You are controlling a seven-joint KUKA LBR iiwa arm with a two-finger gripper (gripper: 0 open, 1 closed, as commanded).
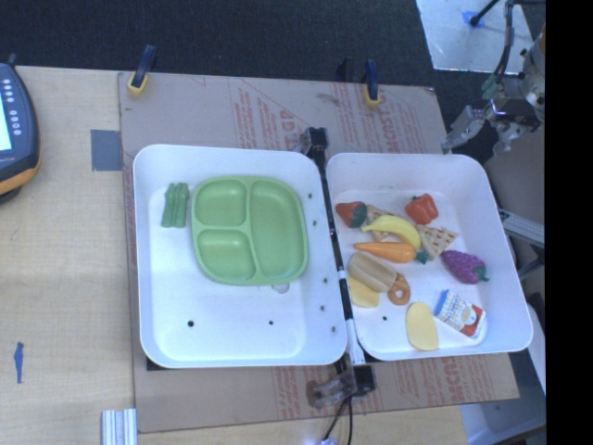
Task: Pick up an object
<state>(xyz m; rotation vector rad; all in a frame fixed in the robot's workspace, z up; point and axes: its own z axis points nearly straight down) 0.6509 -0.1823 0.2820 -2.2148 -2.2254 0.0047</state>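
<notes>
The right bin (496, 239) holds several toy foods: a yellow banana (394, 227), an orange carrot (384, 249), a red pepper (422, 209), a red strawberry (350, 213), purple grapes (463, 266), a tan bread roll (372, 272), a pretzel (399, 291), a yellow oval piece (422, 326) and a small white carton (459, 312). My gripper (488, 123) hangs beyond the bin's far right corner, outside it and clear of all the items. Nothing is seen in it.
The left bin (167, 323) holds a green divided plate (250, 229) and a green bean pod (175, 205) beside it. Blue and yellow clamps (372, 83) pin the cardboard at the back. A handheld pendant (11, 128) lies at the far left.
</notes>
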